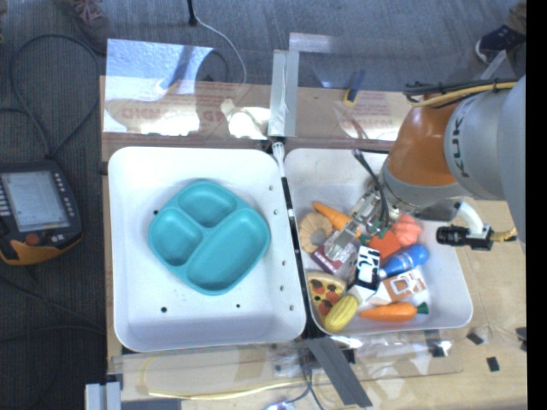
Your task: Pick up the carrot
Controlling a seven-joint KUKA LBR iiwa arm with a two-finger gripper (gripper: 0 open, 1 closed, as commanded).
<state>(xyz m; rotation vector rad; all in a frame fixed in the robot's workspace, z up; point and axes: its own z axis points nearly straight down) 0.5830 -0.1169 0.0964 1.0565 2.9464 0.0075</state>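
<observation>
Left bin (137, 314): shallow, white, holds a teal divided plate (209, 236) near its middle.
Right bin (457, 301): white, crowded with toy food.
Carrots: one orange carrot (389, 312) lies flat near the front edge; another carrot (332, 215) lies tilted further back.
Corn: a yellow corn cob (340, 313) at the front left, just beside a pizza slice (321, 288).
Arm: grey with an orange band (423, 148), reaching in from the right.
Gripper (350, 233): low over the pile's middle, metal fingers pointing down-left among the toys.
</observation>
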